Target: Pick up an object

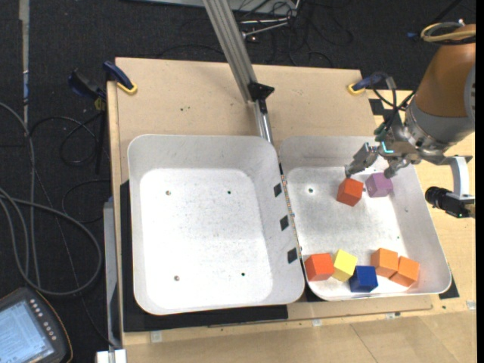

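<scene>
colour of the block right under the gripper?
Purple block, beside an orange one; camera view.

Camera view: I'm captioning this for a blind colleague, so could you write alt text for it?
A grey and orange robot arm's gripper hovers in the right bin, just above an orange block and a purple block. Along that bin's near edge sit three more orange blocks, a yellow block and a blue block. The left bin lies alongside.
</scene>
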Robot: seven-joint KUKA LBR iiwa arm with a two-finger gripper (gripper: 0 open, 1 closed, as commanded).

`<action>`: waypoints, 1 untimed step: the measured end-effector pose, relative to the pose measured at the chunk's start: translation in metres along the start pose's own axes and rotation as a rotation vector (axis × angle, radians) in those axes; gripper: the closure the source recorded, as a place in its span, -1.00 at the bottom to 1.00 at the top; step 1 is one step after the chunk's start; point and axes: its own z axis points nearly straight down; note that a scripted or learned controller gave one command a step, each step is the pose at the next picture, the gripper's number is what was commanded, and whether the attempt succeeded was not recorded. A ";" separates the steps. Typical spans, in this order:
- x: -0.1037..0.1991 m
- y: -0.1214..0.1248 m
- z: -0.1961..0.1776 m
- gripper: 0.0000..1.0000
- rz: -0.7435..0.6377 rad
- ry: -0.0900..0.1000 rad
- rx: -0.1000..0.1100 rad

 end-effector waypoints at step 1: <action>0.000 0.001 -0.003 -1.00 0.000 -0.001 -0.004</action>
